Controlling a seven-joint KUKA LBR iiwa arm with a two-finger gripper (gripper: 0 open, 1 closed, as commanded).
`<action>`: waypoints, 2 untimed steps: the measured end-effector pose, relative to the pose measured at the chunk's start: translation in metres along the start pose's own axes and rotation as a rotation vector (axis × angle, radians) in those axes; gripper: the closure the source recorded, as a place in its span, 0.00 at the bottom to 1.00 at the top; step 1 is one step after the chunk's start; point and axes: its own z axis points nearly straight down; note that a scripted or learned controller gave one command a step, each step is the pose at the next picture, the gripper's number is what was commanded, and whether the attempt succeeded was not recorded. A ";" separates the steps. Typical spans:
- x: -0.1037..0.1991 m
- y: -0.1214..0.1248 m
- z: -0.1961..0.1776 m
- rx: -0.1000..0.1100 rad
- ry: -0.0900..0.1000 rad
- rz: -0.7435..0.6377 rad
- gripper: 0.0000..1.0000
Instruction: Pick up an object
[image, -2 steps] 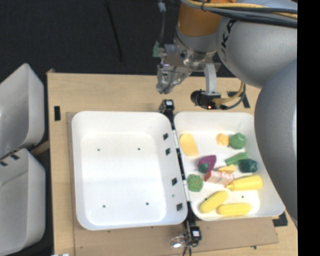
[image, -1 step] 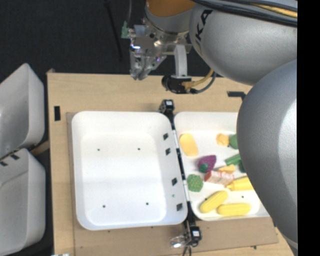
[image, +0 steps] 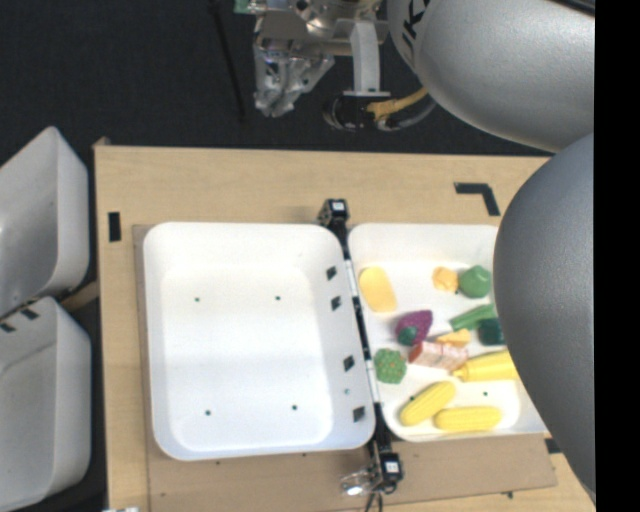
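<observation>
Gripper (image: 285, 85) hangs at the frame's top centre, above the bench; its state I cannot tell. Toy foods, among them a yellow corn cob (image: 426, 402), lie in the right bin (image: 420, 237), centre right. Picking seems not yet begun; next calls for descending over one piece.

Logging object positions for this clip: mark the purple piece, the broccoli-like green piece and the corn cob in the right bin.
purple piece (image: 414, 325), camera view, middle of its body.
broccoli-like green piece (image: 390, 367), camera view, its bumpy top.
corn cob (image: 427, 402), camera view, mid-length of the cob.
</observation>
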 end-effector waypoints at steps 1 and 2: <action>0.042 -0.003 -0.045 0.003 -0.001 0.000 1.00; 0.038 -0.016 0.079 0.024 -0.009 0.007 1.00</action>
